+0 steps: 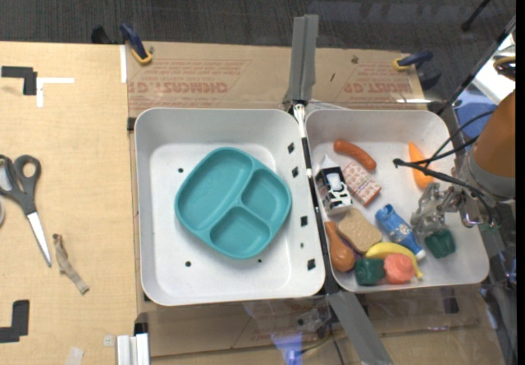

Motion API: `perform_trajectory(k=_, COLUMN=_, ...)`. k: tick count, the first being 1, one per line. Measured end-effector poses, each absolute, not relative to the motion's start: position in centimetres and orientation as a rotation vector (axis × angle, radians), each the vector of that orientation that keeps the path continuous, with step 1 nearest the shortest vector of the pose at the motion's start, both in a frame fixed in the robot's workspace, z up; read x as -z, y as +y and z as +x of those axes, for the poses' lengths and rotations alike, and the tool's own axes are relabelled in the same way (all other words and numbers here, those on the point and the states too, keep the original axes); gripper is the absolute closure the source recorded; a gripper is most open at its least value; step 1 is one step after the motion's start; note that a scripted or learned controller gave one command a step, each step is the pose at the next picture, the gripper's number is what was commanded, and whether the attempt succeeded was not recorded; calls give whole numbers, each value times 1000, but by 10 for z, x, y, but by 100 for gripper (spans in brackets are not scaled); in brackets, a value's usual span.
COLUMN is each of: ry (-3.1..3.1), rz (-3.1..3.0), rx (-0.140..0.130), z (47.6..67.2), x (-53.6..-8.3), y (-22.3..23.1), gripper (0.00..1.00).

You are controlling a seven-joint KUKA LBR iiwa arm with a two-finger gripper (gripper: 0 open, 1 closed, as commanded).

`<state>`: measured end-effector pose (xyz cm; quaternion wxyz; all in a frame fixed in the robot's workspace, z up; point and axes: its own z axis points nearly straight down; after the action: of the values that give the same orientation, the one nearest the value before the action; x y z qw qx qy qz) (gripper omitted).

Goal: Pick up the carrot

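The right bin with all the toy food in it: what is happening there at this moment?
A grey robot arm reaches in from the right, and its gripper hangs over the right bin, near its right side. The carrot lies just beyond the gripper, toward the back of the bin, and nothing shows between the fingers. Other toy foods sit around: a sausage, a bread slice, a banana. The left bin holds a teal divided plate.
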<state>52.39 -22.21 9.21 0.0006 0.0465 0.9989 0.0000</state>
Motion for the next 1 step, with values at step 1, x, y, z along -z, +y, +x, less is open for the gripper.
perform_trajectory(k=1, ry=3120, rz=318, rx=1, z=584, x=-246, y=-221, gripper=100)
